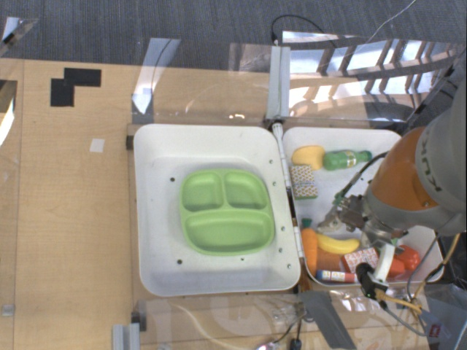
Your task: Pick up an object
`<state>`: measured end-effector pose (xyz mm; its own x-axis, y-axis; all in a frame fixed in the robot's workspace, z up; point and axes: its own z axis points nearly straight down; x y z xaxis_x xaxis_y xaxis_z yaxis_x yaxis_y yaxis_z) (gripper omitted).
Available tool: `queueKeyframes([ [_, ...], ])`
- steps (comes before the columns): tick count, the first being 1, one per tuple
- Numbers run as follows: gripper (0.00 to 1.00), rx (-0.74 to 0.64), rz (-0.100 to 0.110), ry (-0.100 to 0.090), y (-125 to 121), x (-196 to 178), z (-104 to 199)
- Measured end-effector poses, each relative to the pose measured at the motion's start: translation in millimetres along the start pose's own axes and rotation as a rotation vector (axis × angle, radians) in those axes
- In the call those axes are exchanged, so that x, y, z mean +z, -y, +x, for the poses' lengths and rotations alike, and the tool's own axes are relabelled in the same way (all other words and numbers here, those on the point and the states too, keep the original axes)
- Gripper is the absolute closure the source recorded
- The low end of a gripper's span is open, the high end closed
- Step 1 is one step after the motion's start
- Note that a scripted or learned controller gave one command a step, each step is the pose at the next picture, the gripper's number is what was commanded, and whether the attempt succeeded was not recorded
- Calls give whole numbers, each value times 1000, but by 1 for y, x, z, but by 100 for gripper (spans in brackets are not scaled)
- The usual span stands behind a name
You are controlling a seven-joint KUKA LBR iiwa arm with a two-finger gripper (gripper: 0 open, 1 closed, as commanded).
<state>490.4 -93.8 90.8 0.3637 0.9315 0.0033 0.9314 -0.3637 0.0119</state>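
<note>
The right bin (pixel 379 138) holds several objects. At its back lie a yellow lemon-shaped piece (pixel 307 156) and a green bottle (pixel 346 159), with a small chequered box (pixel 304 181) just in front of them. Near the front are an orange carrot (pixel 310 248), a yellow banana (pixel 338 245), a red object (pixel 403 261) and a white-and-red tube (pixel 337 275). My gripper (pixel 341 219) hangs low over the middle of this bin, just above the banana, with the grey and orange arm (pixel 408 181) covering the bin's right side. Nothing is seen between its fingers.
The left bin (pixel 153 195) carries a green divided plate (pixel 227 211) in its middle. A metal divider (pixel 286 188) runs between the two bins. Black markers (pixel 73 86) sit on the wooden bench at the far left.
</note>
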Motion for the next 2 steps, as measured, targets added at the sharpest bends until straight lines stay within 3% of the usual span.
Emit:
queueKeyframes([
  [1, 0, 133, -1, -3, -18, 1, -43],
  [2, 0, -17, 1, -2, -34, 2, -57],
])
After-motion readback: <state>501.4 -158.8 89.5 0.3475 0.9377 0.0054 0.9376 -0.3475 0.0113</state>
